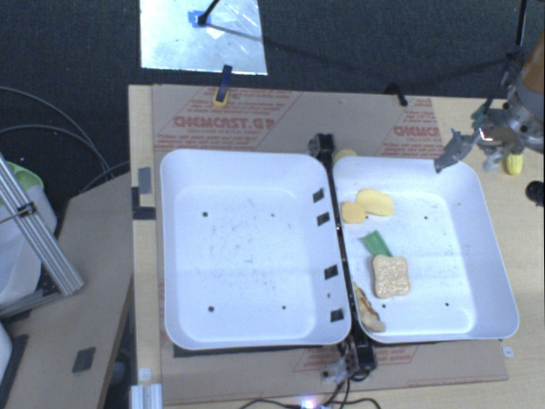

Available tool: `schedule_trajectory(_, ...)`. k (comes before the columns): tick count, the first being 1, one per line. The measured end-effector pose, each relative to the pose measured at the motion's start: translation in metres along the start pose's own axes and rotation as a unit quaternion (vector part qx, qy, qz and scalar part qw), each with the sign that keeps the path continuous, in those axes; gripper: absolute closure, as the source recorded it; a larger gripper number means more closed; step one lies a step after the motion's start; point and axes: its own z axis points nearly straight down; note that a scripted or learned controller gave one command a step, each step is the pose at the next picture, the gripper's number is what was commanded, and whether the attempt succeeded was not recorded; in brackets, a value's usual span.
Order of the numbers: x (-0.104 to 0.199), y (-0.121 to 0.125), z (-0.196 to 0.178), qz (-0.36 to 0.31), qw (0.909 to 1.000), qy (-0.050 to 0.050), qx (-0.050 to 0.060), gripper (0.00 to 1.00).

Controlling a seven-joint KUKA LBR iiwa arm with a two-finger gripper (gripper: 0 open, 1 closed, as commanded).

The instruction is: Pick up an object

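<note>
tan sponge point(391, 276) in right bin point(477, 228), end effector point(477, 147) grip unclear, cardboard point(281, 118) lettering unreadable

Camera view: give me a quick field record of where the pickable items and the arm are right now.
arm: at the view's upper right, gripper above the right bin's far right corner, outside the pile
jaws: state not clear from this view
right bin: holds all loose items, clustered near its left wall
yellow pieces: two, at the far end of the cluster, touching
green piece: between yellow pieces and tan block
tan block: flat, square, speckled
small tan item: against the left wall, near corner
left bin: white floor with dark dots
held object: none seen
</note>
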Motion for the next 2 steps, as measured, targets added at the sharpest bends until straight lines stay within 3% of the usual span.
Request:
schedule_trajectory(1,0.062,-0.035,0.155,-0.003,1.0000,0.004,0.008,0.00)
schedule_trajectory(2,0.099,-0.066,0.187,-0.002,1.0000,0.002,0.003,0.00)
